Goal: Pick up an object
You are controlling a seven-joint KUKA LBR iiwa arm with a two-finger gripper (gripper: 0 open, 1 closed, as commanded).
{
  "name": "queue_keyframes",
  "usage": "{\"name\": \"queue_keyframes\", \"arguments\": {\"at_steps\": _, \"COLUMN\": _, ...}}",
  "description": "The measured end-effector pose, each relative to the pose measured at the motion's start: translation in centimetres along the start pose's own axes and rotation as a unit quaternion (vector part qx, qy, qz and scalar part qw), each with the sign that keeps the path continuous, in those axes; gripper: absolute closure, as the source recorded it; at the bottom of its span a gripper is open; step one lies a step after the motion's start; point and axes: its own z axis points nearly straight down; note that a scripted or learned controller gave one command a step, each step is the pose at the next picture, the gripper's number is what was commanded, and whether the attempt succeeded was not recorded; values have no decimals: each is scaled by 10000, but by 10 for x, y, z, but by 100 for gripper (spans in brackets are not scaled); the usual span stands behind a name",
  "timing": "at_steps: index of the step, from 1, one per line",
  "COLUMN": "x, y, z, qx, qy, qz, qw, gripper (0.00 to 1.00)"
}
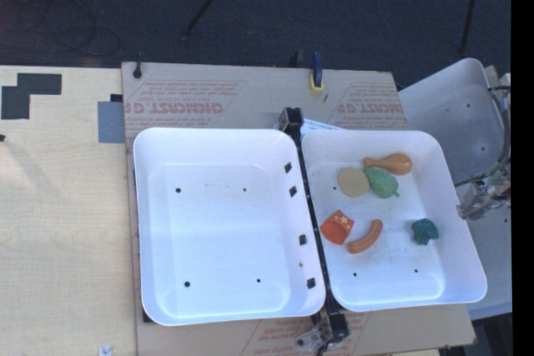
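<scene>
Camera view, top-down at a slant: you've got two white bins touching side by side on a cardboard sheet (200,100) with mirrored red print. The sheet is held at its far edge by a blue and yellow clamp (316,72). The left bin (138,204) shows its white floor with a few small dark dots. All the pick candidates are in the right bin (464,246), in two loose groups. In the far group, a tan-orange gourd-shaped piece (389,164) lies on its side nearest the far wall. A beige round piece (352,182) sits just in front of it on the left, touching or nearly touching a green leafy piece (382,183) on its right. In the near group, a red-orange block (337,227) sits close to the seam between the bins. An orange sausage-shaped piece (365,237) lies tilted just beside the block on its right. A dark green broccoli-like piece (425,231) stands apart from the rest, toward the right wall. Small black clips (302,239) run along the seam between the bins. A pale wooden bench top (58,229) extends to the left of the cardboard. A grey metal plate (455,100) sits past the right bin's far right corner. Gripper state: you cannot tell from this view.
</scene>
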Motion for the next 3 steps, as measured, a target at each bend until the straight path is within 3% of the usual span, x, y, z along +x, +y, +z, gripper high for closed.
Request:
{"name": "queue_keyframes", "arguments": {"at_steps": 1, "x": 69, "y": 3, "z": -130, "qx": -82, "qy": -16, "qz": -44, "qw": 10000, "gripper": 100}}
{"name": "queue_keyframes", "arguments": {"at_steps": 2, "x": 124, "y": 36, "z": 6, "qx": 56, "qy": 8, "qz": -26, "qw": 10000, "gripper": 100}}
{"name": "queue_keyframes", "arguments": {"at_steps": 3, "x": 120, "y": 36, "z": -12, "qx": 10, "qy": -9, "qz": 2, "qw": 10000, "gripper": 100}}
